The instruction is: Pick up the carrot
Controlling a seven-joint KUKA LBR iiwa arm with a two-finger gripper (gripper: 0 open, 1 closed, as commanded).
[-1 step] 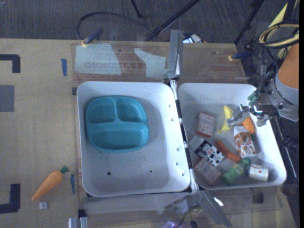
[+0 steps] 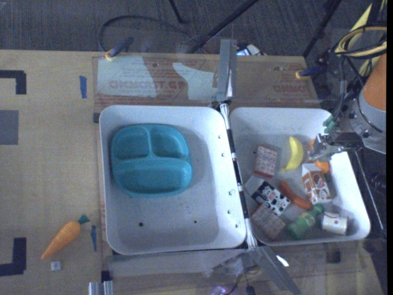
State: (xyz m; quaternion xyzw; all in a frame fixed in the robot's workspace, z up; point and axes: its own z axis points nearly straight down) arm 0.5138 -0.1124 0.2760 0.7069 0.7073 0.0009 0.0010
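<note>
Camera view shows the pickup not yet done: the slim orange carrot with a green tip (image 2: 295, 196) lies free in the right white bin (image 2: 261, 123), toward its front edge, among small boxes and a yellow banana (image 2: 294, 153). The grey two-finger gripper (image 2: 324, 147) hangs at that bin's right edge, near the carrot but apart from it; whether it grips anything, I cannot tell.

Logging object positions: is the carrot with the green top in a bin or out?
Out. The carrot lies on the bench left of the left bin.
</note>
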